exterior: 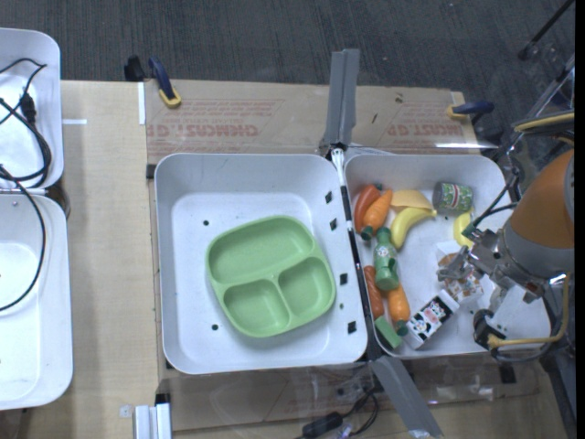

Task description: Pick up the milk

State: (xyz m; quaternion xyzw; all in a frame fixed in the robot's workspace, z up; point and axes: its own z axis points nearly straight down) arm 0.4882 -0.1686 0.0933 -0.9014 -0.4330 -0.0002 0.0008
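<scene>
The milk (430,319) is a small white carton with black cow patches. It lies tilted near the front of the right bin (422,165), beside a green block (388,333). My gripper (462,278) hangs over the right part of that bin, just above and to the right of the carton. The grey wrist and orange band (548,210) rise behind it. From this view the milk seems apart from the gripper, and nothing shows plainly inside it.
Carrots (371,206), a banana (409,219), a green can (452,196), a green bottle (384,256) and more carrots (397,304) crowd the right bin's left side. The left bin (183,245) holds a green divided plate (270,275).
</scene>
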